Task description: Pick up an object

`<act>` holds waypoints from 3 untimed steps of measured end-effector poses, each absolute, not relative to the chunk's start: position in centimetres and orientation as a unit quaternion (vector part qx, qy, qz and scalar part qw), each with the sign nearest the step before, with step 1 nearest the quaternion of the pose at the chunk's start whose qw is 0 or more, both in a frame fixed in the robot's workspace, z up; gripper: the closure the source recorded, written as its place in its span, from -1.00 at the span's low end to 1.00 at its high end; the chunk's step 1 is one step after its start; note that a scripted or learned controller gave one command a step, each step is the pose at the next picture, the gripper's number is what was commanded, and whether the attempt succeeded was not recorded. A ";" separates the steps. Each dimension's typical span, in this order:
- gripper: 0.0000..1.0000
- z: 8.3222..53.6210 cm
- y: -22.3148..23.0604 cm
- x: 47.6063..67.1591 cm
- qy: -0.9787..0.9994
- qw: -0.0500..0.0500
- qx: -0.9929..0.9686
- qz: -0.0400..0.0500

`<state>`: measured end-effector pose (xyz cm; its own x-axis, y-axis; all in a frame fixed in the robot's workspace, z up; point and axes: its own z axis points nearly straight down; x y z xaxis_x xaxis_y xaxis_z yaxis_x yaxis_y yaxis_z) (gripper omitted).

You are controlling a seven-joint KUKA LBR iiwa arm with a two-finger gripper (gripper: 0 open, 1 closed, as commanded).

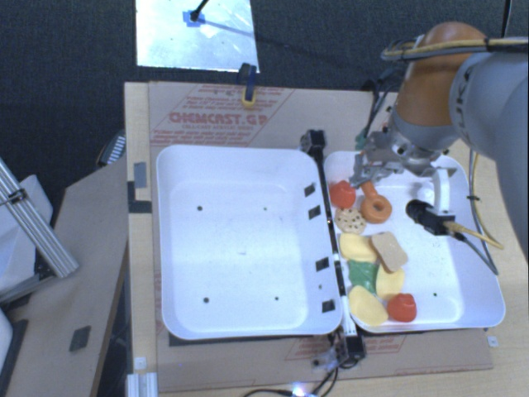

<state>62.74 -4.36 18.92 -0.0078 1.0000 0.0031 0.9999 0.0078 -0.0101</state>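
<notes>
The right bin [450,284] holds several toy foods along its left side. At the top lie a red tomato [341,194] and an orange doughnut [377,210], with a speckled cookie [350,220] just below them. Further down are a yellow piece [357,246], a brown bread slice [388,251], a green piece [361,273], a yellow lemon-like piece [368,306] and a red piece [402,307]. My gripper [365,177] hangs low over the bin's top left, right above the gap between the tomato and the doughnut. Nothing is visibly held in it.
The left bin [240,151] sits beside the right one, with black clips [314,141] along the shared divider. A black fitting with a yellow cable [430,217] hangs from the arm over the right bin. A shiny sheet [197,23] lies beyond the bench.
</notes>
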 end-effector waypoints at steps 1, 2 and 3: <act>1.00 19.8 -8.1 65.3 -0.707 -0.002 -0.707 -0.001; 1.00 18.4 -7.5 65.5 -0.708 -0.001 -0.706 0.000; 1.00 16.6 -9.9 65.4 -0.707 -0.001 -0.707 0.000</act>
